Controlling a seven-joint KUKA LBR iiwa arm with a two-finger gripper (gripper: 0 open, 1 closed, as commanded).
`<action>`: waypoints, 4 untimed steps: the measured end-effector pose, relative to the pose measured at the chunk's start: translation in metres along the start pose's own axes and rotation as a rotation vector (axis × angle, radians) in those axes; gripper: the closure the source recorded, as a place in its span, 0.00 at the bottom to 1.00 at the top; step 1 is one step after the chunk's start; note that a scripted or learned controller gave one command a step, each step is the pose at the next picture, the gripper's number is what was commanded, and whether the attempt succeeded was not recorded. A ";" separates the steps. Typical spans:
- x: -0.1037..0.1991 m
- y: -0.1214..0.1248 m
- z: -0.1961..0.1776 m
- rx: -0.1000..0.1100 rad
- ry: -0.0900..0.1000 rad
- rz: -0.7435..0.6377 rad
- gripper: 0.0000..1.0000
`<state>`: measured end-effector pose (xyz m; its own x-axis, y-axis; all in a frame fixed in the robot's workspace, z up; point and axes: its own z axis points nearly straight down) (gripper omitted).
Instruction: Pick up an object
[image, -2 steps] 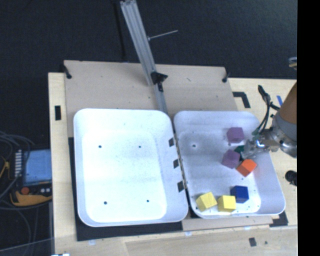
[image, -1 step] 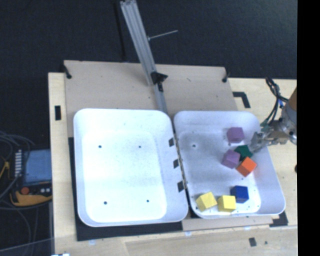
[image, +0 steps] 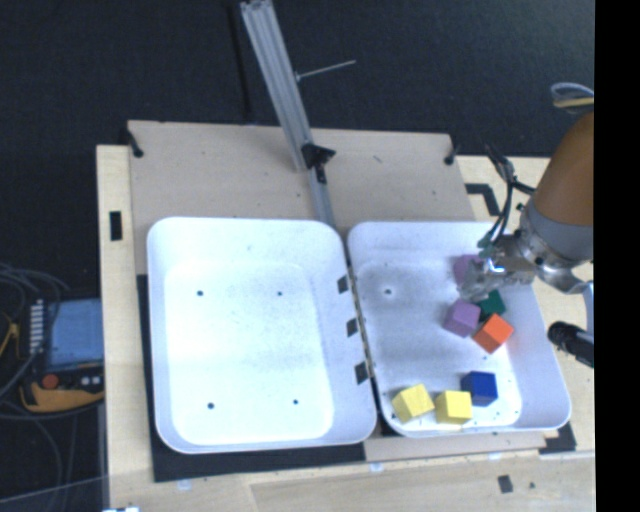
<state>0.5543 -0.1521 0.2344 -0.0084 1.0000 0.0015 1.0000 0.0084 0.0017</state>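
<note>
The gripper (image: 487, 278) hangs low over the upper right part of the right bin (image: 400, 250), and whether its jaws stand apart or together cannot be told from this slant; nothing is seen clamped between them. Directly beneath and around it sits a tight cluster: a purple block (image: 463, 318) just below-left of the gripper, a second purple block (image: 464, 268) partly hidden at its left side, a dark green block (image: 491, 303) peeking out under it, and an orange block (image: 492, 333) touching the green one on its lower side. These four lie close together, with little free room between them.

Further from the gripper, toward the near wall of the right bin, a blue block (image: 481, 387) sits apart, and two yellow blocks (image: 413, 403) (image: 454, 405) lie side by side just inside the near rim. The left half of the right bin's floor is open, giving room on that side of the cluster. The cluster is near the bin's right wall.

Count: two purple, two yellow, one green, one orange, one blue. The left bin (image: 170, 300) adjoins the right bin.
</note>
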 end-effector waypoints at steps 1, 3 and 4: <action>0.051 0.005 0.010 0.002 0.000 0.001 1.00; 0.175 0.010 0.013 0.004 0.002 -0.001 1.00; 0.220 0.019 0.010 0.001 0.000 0.001 1.00</action>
